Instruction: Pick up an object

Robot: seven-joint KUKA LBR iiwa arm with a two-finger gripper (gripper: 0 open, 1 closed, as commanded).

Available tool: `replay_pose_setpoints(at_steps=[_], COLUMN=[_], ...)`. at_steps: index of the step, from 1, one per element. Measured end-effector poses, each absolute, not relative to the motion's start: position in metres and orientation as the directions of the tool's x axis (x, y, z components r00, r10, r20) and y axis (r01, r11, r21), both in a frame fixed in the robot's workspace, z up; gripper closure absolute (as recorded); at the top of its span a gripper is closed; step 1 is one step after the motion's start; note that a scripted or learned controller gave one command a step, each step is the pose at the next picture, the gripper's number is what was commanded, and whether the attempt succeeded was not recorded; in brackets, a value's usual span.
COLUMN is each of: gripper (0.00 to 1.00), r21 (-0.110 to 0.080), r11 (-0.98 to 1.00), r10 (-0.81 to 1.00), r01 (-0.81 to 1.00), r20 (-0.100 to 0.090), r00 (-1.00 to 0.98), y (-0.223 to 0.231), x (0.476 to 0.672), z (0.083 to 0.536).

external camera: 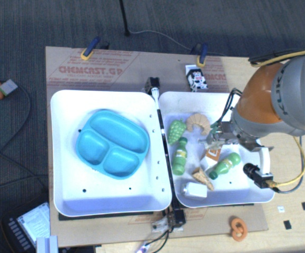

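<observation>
My gripper (216, 139) hangs low over the middle of the right bin (257, 196), reaching in from the right under the orange wrist band. Directly below its tip lies a small orange and white item (214, 153), partly hidden by the gripper. Around it are a tan croissant (198, 122), a bunch of green grapes (176, 128), a green bottle (180, 155) lying along the bin's left side, a second green bottle (225, 165) to the lower right, a tan wedge (203, 176) and a white block (196, 190) near the front wall.
The left bin (62, 194) holds a blue divided plate (112, 143). A black divider rail (163, 141) runs between the bins. Clamps and a small cow-print item (196, 79) sit on the board behind. An orange ring (238, 227) lies in front.
</observation>
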State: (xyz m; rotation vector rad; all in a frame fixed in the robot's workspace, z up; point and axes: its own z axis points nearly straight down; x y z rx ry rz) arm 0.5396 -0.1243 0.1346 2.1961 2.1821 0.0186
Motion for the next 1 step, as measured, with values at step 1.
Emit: replay_pose_setpoints(at_steps=[1], gripper=[0.00], r21=[0.040], r11=[-0.006], r10=[1.000], r01=[0.999], r20=[-0.024], r00=[0.007], y=[-0.1242], x=[0.5392], z=[0.1339])
